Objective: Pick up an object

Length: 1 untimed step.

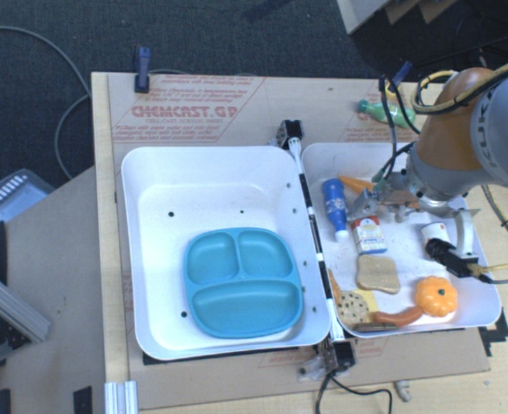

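1. Fingers first: couldn't tell if they were spread or pinched, since the gripper (383,198) was just a tangle of grey metal low in the right bin, beside the bottle and above the carton. Nothing visibly sat between them.
2. Bench (193,110) was a flat tan sheet with red print on it, matte, with both bins on top.
3. Left bin (150,188) was a shallow, glossy white plastic tray with rounded corners.
4. Right bin (486,304) looked like the same moulded white plastic, touching the left one along a black seam. All the pickable stuff was in here.
5. Arm (460,136) was rounded and bulky, with a smooth orange band over a grey shell, coming in from the right over the right bin.
6. Blue plate (241,283) was smooth plastic, a rounded rectangle split into three compartments, lying flat in the left bin.
7. Toy pumpkin (436,296) was orange, round and ribbed, near the right bin's front corner.
8. Toast slice (378,274) was flat, tan and squarish with soft corners, in the middle of the right bin.
9. Blue bottle (334,205) was a cylinder with a white end, lying by the seam.
10. Small carton (371,235) was boxy, white with red print, between the bottle and the toast.
11. Cracker (350,304) was pale and dotted with holes, at the front edge.
12. Sausage (396,317) was thin, curved and reddish, just beside the pumpkin.
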Motion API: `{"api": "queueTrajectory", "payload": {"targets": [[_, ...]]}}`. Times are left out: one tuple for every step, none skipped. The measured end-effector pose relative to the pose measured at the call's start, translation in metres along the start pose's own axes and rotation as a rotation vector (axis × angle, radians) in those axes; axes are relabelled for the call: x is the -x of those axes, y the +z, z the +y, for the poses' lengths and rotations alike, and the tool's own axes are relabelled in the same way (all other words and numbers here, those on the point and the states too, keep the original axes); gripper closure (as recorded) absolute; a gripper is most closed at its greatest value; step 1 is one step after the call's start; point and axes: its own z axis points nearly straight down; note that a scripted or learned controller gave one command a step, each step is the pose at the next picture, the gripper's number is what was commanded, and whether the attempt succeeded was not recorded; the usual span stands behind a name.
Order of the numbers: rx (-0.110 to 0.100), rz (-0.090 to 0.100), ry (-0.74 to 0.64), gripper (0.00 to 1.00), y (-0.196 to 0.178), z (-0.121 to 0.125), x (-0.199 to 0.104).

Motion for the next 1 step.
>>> {"api": "queueTrajectory", "payload": {"targets": [[-0.001, -0.001, 0.000, 0.00, 0.0211, 0.0046, -0.0291]]}}
